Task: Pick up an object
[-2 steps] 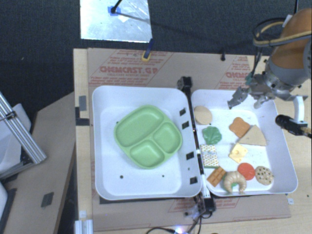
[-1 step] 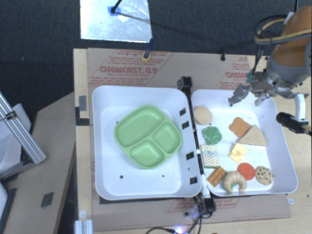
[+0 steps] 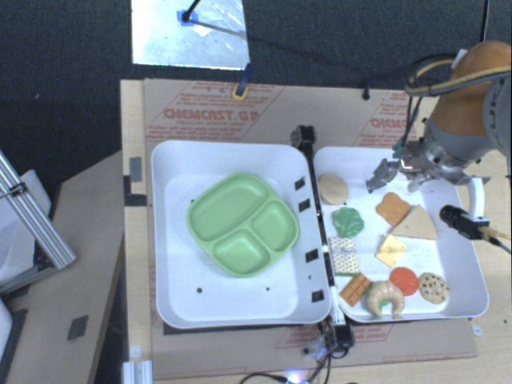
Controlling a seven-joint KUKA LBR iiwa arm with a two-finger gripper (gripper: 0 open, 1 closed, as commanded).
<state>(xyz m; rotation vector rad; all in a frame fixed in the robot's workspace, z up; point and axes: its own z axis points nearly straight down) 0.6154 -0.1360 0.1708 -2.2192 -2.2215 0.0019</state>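
Two shallow white plastic bins sit side by side on the table, and the left bin carries a pale green three-compartment plate while the right bin is crowded with toy food. Over the far end of the right bin hovers the tool, gripping nothing; how wide it stands, I cannot tell. Just beside it, nearer the camera, lies a tan slice of toy toast, probably the handiest pick.

- My left bin has open floor around the green plate.
- Right bin: toys crowd its near half; I see bare floor along the far rim.
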